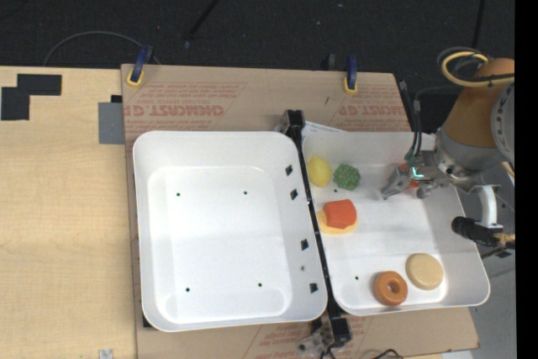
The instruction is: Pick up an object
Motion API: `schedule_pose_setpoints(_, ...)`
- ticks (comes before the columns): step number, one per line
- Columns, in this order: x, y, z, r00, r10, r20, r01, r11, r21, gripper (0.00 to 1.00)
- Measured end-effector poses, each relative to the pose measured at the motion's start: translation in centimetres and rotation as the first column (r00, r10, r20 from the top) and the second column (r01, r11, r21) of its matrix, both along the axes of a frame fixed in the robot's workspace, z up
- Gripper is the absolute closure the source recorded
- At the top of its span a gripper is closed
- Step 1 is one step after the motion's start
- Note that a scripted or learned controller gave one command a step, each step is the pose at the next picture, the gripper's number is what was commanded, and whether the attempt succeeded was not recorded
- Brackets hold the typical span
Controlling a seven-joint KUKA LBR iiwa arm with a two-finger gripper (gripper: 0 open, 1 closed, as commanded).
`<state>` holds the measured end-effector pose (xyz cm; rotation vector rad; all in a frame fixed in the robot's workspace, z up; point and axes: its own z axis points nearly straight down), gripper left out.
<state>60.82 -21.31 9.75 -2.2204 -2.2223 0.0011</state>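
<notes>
The bench (59, 206) is pale wood, and on it lies a brown cardboard sheet (252, 101) held at its far edge by two clamps. On the cardboard sit two shallow white bins side by side, joined along a black hinge strip. The left bin (155, 172) has a bare white floor marked by a few small dark dots. The right bin (458, 298) holds all the loose things. The grey arm with its orange band (475, 109) comes in from the right over the far right part of that bin, and the gripper (409, 182) hangs over bare white floor there; its fingers are spread apart with nothing between them. An orange block (340, 213) rests on a yellow piece near the hinge, well apart from the gripper. Near the front right corner lie a pale round disc (424, 271) and, just beside it to the left, a brown ring (390, 287). Toward the back, a yellow lemon-like piece (319, 172) sits just beside a small green broccoli-like piece (346, 176), which is the thing closest to the fingers, to their left
</notes>
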Motion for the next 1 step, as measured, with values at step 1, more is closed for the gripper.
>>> schedule_pose_setpoints(1, 3.54, 4.78, 1.82, 1.000, 0.002, -0.003, -0.002, 1.000, 0.002, 0.00)
